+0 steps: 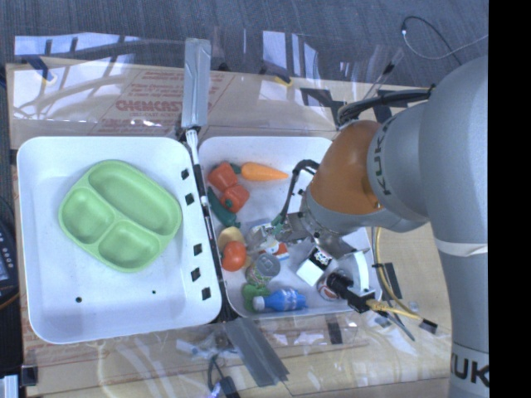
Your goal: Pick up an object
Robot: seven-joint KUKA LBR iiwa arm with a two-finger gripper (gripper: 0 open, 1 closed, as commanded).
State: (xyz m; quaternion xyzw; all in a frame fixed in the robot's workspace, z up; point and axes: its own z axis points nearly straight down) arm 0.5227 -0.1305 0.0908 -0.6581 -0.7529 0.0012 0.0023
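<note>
Toys crowd the right bin [315, 148], one of two white bins lying side by side on the table [99, 110]. The left bin [50, 297] holds a green divided plate [120, 214], tilted across its upper middle, with bare white floor below it.

In the right bin, an orange carrot [264, 172] lies near the top, pointing right. Just left of it sits a red pepper [228, 186], with a dark green piece [222, 208] touching its lower edge. Further down along the left wall are a pale yellow piece [231, 237] and, touching it from below, a red tomato [234, 257]. A blue bottle [282, 300] with a white cap lies on its side near the bottom wall, and a greenish item [255, 290] rests just above its left end. A grey round lid or can [267, 265] sits between the tomato and the arm.

The grey arm [440, 164] reaches in from the right, its orange band [348, 177] over the bin's right half. The claw [278, 237] is low among the clutter in the bin's middle, beside the grey can and a small mixed heap of shiny pieces. Whether it is spread or pinching anything I cannot tell; the wrist and the clutter hide that.
</note>
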